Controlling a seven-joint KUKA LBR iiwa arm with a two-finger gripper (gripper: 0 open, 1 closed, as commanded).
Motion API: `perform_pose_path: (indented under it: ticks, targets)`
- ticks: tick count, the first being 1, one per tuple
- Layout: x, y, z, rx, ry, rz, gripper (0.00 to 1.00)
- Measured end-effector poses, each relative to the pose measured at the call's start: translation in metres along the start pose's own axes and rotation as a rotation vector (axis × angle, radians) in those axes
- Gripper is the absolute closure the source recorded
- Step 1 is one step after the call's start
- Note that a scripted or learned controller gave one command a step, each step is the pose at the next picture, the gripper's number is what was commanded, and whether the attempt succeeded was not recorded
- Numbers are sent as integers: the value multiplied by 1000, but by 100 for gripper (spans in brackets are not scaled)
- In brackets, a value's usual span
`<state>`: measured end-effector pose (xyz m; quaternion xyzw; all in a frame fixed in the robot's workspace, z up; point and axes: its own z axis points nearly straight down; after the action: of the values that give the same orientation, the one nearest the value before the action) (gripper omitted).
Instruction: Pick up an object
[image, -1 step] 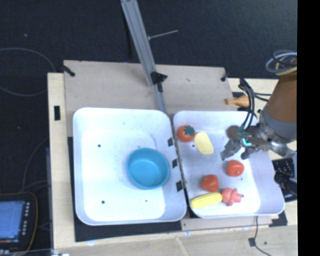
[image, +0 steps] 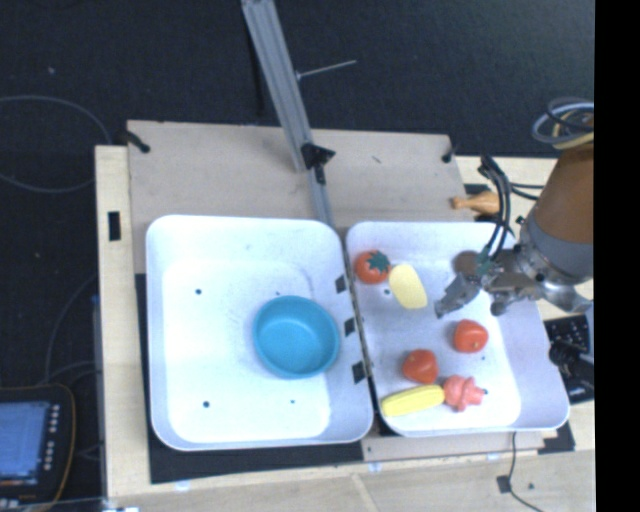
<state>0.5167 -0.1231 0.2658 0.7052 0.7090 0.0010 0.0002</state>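
Note:
The right bin (image: 500, 420) holds several toy foods: a red tomato with a green stem (image: 373, 266), a pale yellow lemon-like piece (image: 407, 286), an orange-red ball (image: 470, 336), a red piece (image: 420, 364), a yellow banana-like piece (image: 412, 400) and a pink toy (image: 462, 391). My gripper (image: 470, 300) hangs over the middle of the right bin, just above the orange-red ball and right of the yellow piece. Its fingers are spread apart with nothing between them.
The left bin (image: 190, 400) contains a blue bowl (image: 294, 336). A slanted metal rail (image: 285, 90) rises behind the bins. A small orange object (image: 474, 203) lies on the bench behind the right bin. A screen (image: 30, 440) sits at the lower left.

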Motion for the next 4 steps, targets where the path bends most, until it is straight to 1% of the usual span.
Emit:
perform_pose_path:
  ticks: [1,2,3,4]
  targets:
    - [1,0,64,7,-3,6,0]
    - [3,-8,111,8,-2,7,0]
    - [1,-9,166,8,-2,6,0]
    - [2,-6,150,-3,2,15,100]
